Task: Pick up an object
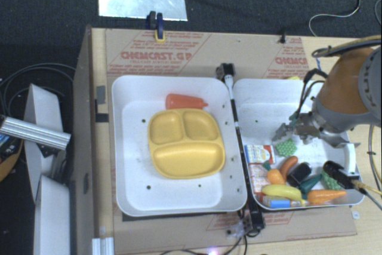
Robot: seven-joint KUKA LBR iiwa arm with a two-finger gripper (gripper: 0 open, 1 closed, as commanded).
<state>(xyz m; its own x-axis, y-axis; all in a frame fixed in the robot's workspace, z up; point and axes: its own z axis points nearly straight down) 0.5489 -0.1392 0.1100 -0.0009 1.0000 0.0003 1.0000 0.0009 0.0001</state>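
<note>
Camera view | left bin: yellow tray, carrot | hand state unclear

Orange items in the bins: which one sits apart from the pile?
The carrot-like orange piece in the left bin, lying just behind the yellow divided plate. The other orange pieces are heaped among the toys in the right bin.

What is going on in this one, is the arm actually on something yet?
Not visibly. The gripper is down in the right bin, just above a small green studded object at the edge of a pile of toy food, including a banana and a carrot. Nothing can be seen between its fingers. The left bin holds a yellow divided plate and an orange piece behind it.
</note>
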